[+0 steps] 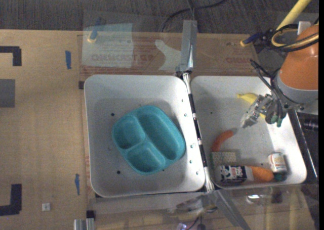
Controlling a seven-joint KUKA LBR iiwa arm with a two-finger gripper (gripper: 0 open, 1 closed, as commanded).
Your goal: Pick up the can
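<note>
The can (pixel 277 163) stood in the right bin's (pixel 223 92) near corner, beside a carton (pixel 234 173) and an orange carrot (pixel 262 174). Farther back, the pincer (pixel 251 118) hovered empty near a banana (pixel 246 97); whether its fingers were apart could not be told.

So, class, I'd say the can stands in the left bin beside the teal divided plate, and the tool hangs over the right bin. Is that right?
Not quite. The camera view shows the can in the right bin, near its front right corner, not in the left bin beside the teal divided plate. The rest holds: the tool hangs over the right bin.
</note>
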